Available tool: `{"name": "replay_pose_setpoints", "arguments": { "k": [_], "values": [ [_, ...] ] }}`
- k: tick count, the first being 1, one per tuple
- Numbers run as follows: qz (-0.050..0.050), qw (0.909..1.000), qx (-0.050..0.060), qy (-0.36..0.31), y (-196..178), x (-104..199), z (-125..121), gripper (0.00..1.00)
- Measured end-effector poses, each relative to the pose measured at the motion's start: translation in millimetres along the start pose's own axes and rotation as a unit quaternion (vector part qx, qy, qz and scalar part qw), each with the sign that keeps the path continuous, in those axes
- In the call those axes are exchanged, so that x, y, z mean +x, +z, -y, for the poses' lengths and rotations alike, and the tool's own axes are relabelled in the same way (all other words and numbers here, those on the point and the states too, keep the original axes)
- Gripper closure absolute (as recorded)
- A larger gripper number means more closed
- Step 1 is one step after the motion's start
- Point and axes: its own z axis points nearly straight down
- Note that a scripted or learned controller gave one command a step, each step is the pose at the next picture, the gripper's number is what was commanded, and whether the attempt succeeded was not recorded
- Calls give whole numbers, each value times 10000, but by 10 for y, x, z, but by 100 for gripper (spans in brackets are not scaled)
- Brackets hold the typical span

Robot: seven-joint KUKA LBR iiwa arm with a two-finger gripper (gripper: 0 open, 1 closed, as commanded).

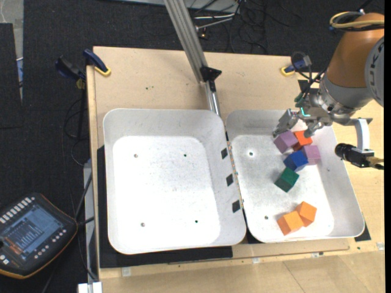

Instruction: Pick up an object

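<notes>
Several blocks crowd the right bin (342, 224); the jaws (297, 122), whose opening I cannot tell, hover over the purple block (284, 141). Best descend straight, clear of the orange block (303, 138) touching it.

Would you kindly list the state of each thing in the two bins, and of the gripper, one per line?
Gripper: low over the right bin's block cluster, at the purple block.
Purple block: tilted, beside the gripper.
Red-orange block: wedged in the cluster.
Blue block: resting in the cluster.
Lilac block: beside the blue block.
Green block: lying tilted.
Two orange blocks: touching, apart from the cluster.
Right bin: holds all blocks.
</notes>
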Motion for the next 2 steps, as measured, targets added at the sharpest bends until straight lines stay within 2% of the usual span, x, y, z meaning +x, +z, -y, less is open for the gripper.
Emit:
{"name": "replay_pose_setpoints", "arguments": {
  "k": [1,2],
  "values": [
    [6,10000,-12,-5,-19,1,-4,0],
    [5,10000,-3,3,412,-6,-24,0]
  ]
}}
